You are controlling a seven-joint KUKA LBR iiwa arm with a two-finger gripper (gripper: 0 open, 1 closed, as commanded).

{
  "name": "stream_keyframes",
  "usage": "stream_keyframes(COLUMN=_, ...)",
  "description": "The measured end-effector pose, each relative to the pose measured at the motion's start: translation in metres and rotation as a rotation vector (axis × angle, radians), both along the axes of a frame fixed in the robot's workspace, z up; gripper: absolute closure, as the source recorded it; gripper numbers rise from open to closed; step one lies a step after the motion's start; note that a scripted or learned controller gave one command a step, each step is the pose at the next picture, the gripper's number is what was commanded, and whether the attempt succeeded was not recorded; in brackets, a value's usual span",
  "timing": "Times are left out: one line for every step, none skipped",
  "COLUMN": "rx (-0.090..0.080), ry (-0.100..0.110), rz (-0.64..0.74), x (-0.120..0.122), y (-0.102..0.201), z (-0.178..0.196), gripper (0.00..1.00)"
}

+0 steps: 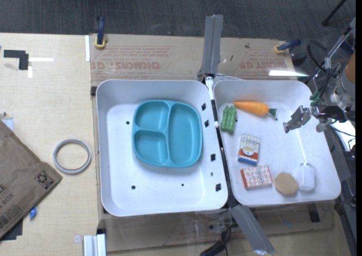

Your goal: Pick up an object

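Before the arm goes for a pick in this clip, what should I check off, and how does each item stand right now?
1. Gripper over the right bin: ok.
2. Gripper free of any load: ok, nothing seen between its fingers.
3. Targets present: ok; carrot, green piece, two small boxes, tan disc, white object.
4. Nearest target isolated: ok for the carrot; not ok for the tan disc and white object, which lie close together.
5. Blue divided plate out of the way in the left bin: ok.
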State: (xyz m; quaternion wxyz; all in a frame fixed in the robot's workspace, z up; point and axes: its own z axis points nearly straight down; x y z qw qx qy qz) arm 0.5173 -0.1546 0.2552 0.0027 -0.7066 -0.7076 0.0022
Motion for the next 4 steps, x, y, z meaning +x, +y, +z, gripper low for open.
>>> stream_keyframes(rx=-0.001, ry=-0.005, rz=0.118, x=0.087, y=0.026, z=-0.084, gripper=0.00)
stream_keyframes(rx=-0.002, ry=-0.008, rz=0.030, x=0.142, y=0.012, z=-0.163, gripper=0.00)
stream_keyframes(rx=-0.001, ry=0.005, rz=0.032, x=0.140, y=0.011, z=-0.157, gripper=1.00)
stream_keyframes(rx=-0.002, ry=-0.006, rz=0.044, x=0.142, y=0.058, z=-0.030, gripper=1.00)
